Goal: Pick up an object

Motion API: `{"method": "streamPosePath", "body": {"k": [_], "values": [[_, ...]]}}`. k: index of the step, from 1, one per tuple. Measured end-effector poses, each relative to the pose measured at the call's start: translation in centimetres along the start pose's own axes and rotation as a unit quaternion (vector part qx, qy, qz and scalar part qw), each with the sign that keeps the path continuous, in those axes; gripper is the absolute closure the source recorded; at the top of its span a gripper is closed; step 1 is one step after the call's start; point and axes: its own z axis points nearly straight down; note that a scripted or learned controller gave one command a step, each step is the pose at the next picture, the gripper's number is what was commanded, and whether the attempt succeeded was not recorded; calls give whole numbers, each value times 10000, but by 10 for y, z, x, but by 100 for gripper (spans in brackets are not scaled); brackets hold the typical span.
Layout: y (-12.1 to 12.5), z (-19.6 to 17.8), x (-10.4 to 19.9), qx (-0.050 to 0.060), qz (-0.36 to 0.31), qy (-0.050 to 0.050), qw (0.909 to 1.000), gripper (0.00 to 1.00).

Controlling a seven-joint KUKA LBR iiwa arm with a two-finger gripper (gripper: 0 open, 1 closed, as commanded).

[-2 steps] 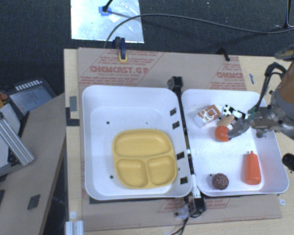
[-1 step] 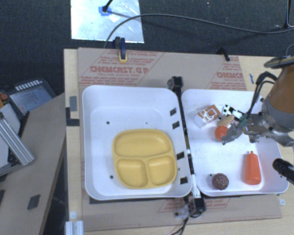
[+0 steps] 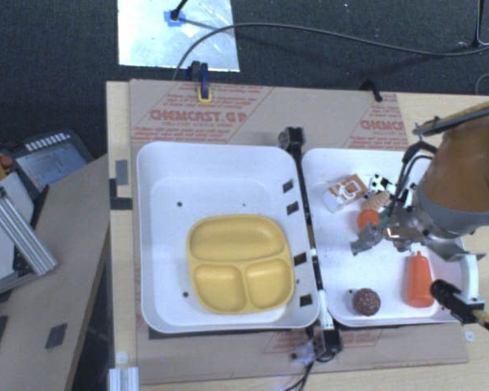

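Note:
My gripper (image 3: 375,236) hangs over the middle of the right bin (image 3: 334,255), on the grey arm with the orange band coming in from the right. Just above it, touching or nearly so, lies a small orange-red round object (image 3: 368,217). An orange bottle (image 3: 419,280) lies to the gripper's lower right. A brown ball (image 3: 366,301) rests near the bin's front wall. Toward the back of this bin sit a white and orange packet (image 3: 345,190) and a small black and white item (image 3: 379,182). Nothing is visibly held.
The left bin (image 3: 163,186) carries a yellow divided plate (image 3: 240,263) in its front half. A black divider strip (image 3: 303,218) runs between the two bins. Both stand on a cardboard sheet (image 3: 220,112) on the bench.

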Motion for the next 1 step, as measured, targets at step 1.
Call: {"method": "streamPosePath", "body": {"k": [1], "values": [[-5,62,3,5,5,0,10000,0]]}}
